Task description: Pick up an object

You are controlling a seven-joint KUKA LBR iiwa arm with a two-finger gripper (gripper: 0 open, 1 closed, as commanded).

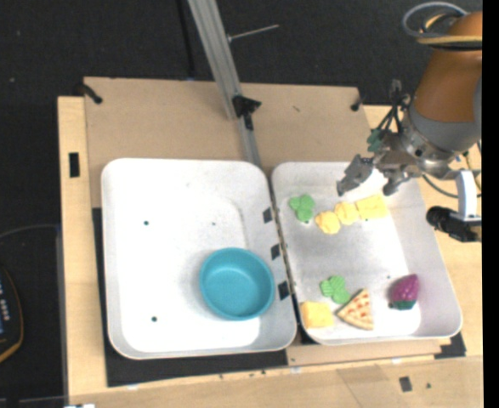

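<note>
A wooden bench seen from above holds two shallow white bins side by side. The left bin (pixel 147 228) contains a round blue bowl (pixel 235 282) near its lower right corner. The right bin (pixel 419 253) holds small toy foods. Near its upper edge lie a green leafy piece (pixel 302 206), a yellow lumpy piece (pixel 337 217) and a pale yellow block (pixel 371 206), the last two touching. Along its lower edge lie a second green piece (pixel 335 289), a yellow wedge (pixel 317 314), a pizza slice (pixel 356 310) and a purple fruit (pixel 405 290). The grey and orange arm reaches in from the right, and its gripper (pixel 374 177) hovers just above the pale yellow block with its two fingers spread apart and nothing between them. A slanted metal pole (pixel 219 58) crosses the top of the bench.
</note>
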